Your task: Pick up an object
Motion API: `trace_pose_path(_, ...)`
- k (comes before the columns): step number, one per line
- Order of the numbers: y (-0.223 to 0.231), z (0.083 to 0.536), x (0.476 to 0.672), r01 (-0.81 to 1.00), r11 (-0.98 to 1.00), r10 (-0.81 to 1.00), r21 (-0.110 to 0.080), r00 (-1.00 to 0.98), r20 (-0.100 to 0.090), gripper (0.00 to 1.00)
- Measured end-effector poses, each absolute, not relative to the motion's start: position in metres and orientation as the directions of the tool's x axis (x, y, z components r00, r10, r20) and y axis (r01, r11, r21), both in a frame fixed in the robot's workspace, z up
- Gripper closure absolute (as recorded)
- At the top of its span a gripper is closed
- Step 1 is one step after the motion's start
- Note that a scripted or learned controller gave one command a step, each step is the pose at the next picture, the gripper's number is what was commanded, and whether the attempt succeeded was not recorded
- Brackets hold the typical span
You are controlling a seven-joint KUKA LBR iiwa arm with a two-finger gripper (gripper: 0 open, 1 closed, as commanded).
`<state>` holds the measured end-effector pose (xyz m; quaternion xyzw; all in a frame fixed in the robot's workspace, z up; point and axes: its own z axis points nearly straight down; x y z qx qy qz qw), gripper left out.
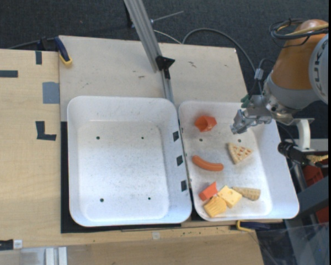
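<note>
The right bin [276, 203] holds several small food toys. An orange block [206, 123] lies near its back, a sausage [208, 163] in the middle, and a pizza-like wedge [240, 152] to the right. At the front sit a red piece [208, 190], two yellow cheese blocks [222, 201] and a tan wedge [248, 193]. My gripper [239, 125] hangs over the bin's back right part, just above the pizza wedge and to the right of the orange block. Nothing shows between its fingers.
The left bin [77, 164] lies beside the right one. A slanted metal rail [146, 35] reaches down to the gap between the bins. The arm's orange band [298, 59] and cables crowd the right side.
</note>
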<state>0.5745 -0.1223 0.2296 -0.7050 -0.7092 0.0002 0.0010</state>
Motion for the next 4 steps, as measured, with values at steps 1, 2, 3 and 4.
trace_pose_path(1, -0.063, 0.238, 0.579, 1.0, 0.008, 1.0, -0.001, -0.008, 0.002, 1.0)
trace_pose_path(2, -0.01, 0.225, 0.58, 1.0, 0.007, 1.0, -0.003, -0.007, 0.001, 1.0)
trace_pose_path(3, 0.037, 0.232, 0.584, 1.0, 0.007, 1.0, -0.001, -0.007, 0.002, 1.0)
trace_pose_path(4, 0.089, 0.231, 0.6, 1.0, 0.007, 1.0, -0.001, -0.007, 0.001, 1.0)
